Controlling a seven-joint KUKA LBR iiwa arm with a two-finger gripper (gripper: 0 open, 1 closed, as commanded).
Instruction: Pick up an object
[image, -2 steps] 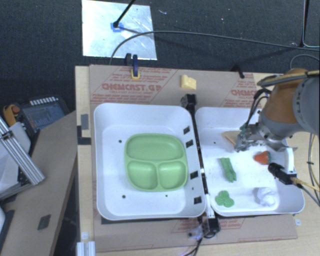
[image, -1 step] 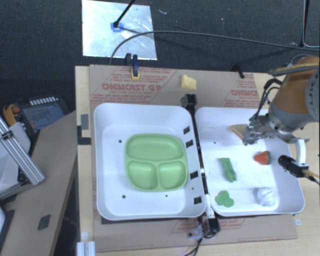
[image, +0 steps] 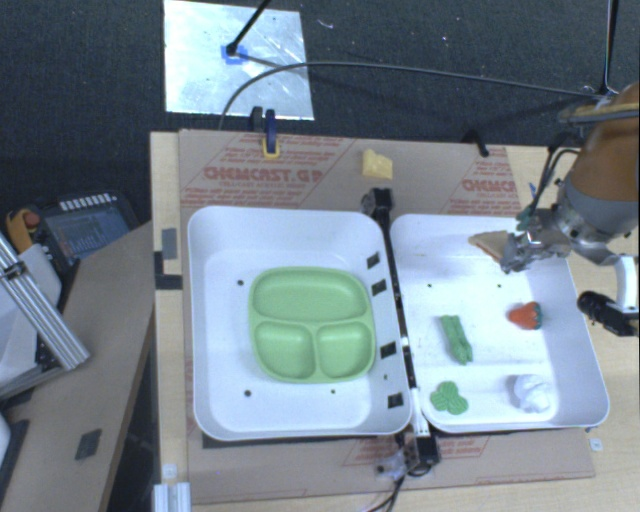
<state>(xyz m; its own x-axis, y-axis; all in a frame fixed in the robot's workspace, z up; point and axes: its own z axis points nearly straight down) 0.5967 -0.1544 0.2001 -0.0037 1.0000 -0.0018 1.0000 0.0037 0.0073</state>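
Tan piece (image: 489, 243): at the far side of the right bin (image: 575, 400), touching the fingertips on their left.
Gripper (image: 517, 253): low over the bin; if the fingers are spread or closed, I cannot tell.
Nearby: strawberry (image: 525, 316), green stick (image: 457, 338).

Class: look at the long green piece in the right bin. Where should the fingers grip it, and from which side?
Probably mid-length on the green piece, coming straight down with the fingers across its narrow width. It lies flat, long and slim, apart from the red piece and the bin wall.
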